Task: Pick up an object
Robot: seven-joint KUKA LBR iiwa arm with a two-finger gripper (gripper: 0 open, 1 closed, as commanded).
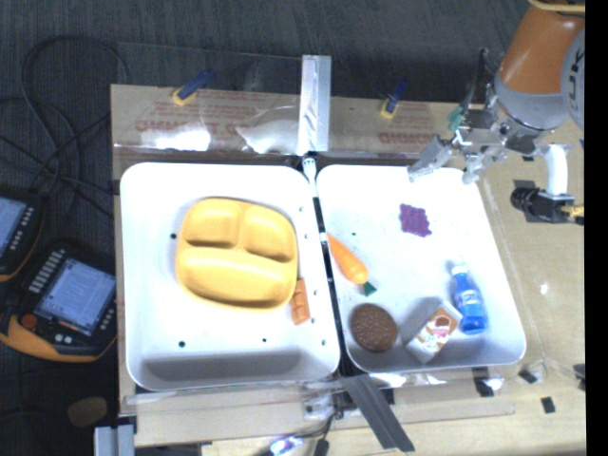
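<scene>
Five small things lie in the right bin (494,245): carrot (348,260), cookie (374,327), carton (436,331), bottle (466,299), purple bunch (415,219). Pincer (446,164), fingers apart, hovers over its far rim, holding nothing.

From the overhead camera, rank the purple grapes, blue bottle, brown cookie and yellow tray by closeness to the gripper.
Gripper sits over the right bin's far edge.
1. Purple grapes, upper right bin.
2. Blue bottle, right side.
3. Brown cookie, near edge.
4. Yellow tray, left bin.

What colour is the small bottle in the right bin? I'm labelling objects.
Blue, with a white cap, seen in the camera view.
</scene>
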